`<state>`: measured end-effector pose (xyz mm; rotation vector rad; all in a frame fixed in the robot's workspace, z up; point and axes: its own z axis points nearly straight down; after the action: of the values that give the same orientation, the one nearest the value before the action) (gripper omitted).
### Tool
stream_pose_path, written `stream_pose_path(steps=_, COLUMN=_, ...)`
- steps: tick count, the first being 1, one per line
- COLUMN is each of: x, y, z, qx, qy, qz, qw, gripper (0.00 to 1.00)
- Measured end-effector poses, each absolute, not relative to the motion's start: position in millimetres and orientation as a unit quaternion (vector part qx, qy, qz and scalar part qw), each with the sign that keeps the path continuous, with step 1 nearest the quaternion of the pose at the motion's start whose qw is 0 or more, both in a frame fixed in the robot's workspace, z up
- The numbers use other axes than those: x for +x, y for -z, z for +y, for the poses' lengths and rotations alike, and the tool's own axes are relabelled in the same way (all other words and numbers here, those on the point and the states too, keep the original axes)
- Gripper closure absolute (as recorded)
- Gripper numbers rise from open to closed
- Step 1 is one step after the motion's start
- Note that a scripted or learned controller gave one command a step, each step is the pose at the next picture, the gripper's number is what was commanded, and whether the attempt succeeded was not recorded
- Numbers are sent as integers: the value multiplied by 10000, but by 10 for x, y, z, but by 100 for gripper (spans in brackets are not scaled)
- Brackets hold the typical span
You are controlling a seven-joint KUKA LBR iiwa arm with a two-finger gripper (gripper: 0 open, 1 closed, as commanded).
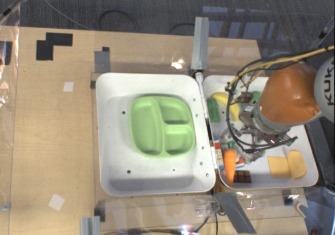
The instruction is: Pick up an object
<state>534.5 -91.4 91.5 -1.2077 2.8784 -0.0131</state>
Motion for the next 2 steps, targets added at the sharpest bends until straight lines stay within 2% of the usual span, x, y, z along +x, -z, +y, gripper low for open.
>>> stream_pose_path(steps=1, x=5035, y=-923, z=-886, qx=-4691, qy=76, qz=8830, qw=130, gripper=0)
stream_pose_path(steps=2, x=4956, y=-921, z=-1013, qx=-4822, qy=64, qz=8759, qw=131, gripper=0)
